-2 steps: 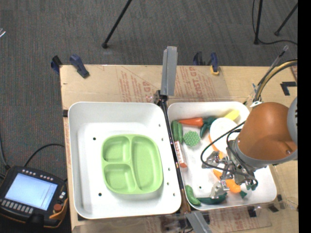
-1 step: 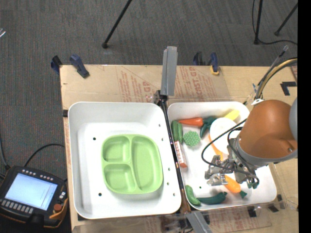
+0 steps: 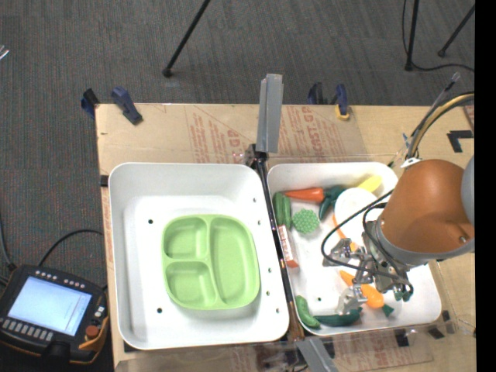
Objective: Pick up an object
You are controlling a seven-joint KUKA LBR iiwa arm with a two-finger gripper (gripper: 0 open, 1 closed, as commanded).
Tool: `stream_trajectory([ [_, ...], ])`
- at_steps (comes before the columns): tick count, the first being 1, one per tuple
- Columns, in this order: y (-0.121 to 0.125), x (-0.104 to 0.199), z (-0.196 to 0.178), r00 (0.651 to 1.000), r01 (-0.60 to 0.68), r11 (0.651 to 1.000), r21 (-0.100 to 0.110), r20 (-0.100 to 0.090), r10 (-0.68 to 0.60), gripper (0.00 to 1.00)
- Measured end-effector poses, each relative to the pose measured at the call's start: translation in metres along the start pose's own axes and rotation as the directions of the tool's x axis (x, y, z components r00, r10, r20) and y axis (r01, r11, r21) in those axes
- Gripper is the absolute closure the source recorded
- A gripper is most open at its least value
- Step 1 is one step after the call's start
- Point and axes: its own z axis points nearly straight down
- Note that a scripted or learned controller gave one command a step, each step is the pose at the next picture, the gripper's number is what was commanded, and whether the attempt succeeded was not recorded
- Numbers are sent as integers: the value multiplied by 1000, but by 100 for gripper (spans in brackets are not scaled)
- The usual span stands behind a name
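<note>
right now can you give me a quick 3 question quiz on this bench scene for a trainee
1. True or false: the green divided tray lies in the left bin.
2. Multiple choice: the gripper is above which place? A) the left bin B) the right bin C) the cardboard behind the bins
3. Fill in: the tray has ___ compartments.

Key: 1 true. 2 B; the gripper is low over the toy foods, near an orange piece; whether it holds anything cannot be told. 3 three.
</note>
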Motion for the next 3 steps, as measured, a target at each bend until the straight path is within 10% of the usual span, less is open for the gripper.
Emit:
stream_trajectory([
  [1,-1,1,26,1000,4,1000,3,6,-4,0],
  [2,0,3,18,1000,10,1000,2,-1,-10,100],
  [3,0,3,18,1000,10,1000,2,-2,-10,0],
])
